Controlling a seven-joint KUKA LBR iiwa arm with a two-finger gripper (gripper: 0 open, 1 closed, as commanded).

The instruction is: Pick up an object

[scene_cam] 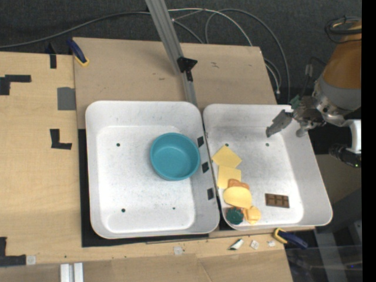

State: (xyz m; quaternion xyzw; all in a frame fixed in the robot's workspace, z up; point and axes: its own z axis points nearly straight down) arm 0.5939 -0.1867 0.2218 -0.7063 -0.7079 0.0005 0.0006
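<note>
My jaws' state I cannot tell. The flat yellow foam square (226,157), right of the blue plastic bowl (174,155), looks light, soft; pinch its edges.

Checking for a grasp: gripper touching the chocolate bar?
Apart. The camera view shows the gripper above the right bin's far corner, bare white floor separating it from the chocolate bar.

Robotics lab bench, seen from above. Two shallow white bins (147,107) side by side on plywood tabletop (35,128) with black tape marks (56,138). Loose cables (235,16) trail over dark floor at far side. Metal pole (167,31) slants in from far edge. Grey-and-orange robot arm (343,69) at right.
</note>
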